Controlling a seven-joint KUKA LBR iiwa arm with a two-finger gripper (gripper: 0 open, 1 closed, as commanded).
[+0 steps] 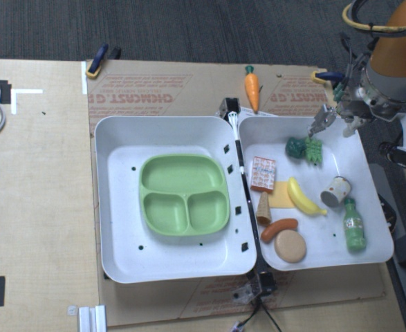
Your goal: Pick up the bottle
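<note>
Bottle lies at 4 o'clock in the right bin, its cap touching a can, while the jaws, whose state I cannot tell, hang at 12 o'clock, so a descent there risks grabbing broccoli instead.

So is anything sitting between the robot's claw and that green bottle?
Partly. The gripper hangs over the right bin's far edge; the green plastic bottle lies by the near right wall. A small grey tin can lies between them, touching the bottle's cap.

Dark grey carpeted floor beyond a pale wooden bench with cardboard sheet.
</note>
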